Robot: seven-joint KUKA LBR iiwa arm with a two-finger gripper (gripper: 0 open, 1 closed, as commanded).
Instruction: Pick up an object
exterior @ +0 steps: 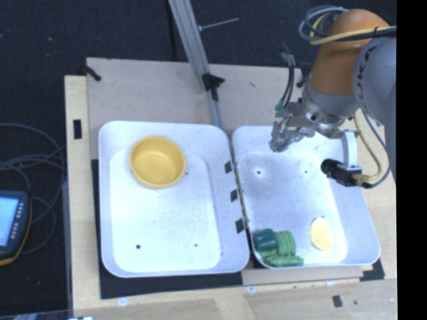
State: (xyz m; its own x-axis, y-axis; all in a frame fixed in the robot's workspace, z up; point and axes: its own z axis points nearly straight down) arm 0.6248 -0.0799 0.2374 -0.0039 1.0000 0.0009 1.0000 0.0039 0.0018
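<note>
You cannot tell how the gripper [283,139] is set above the right bin's [293,179] upper edge. Low in that bin lie green objects [275,244] and a yellow piece [321,234]; the left bin [167,239] on the desk [133,85] holds a yellow bowl [157,161].

Grey arm [377,65], orange band [341,49] above wrist, looped grey and yellowish cables, small dark metal hand [285,137].

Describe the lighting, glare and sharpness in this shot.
Camera view: bright light washes out the right bin near the pincer, hiding the floor's texture there; the left bin is lit more evenly, its speckle visible; the yellow bowl casts little shadow; the whole picture is slightly soft, and the green items blur together; the surround is nearly black.
</note>
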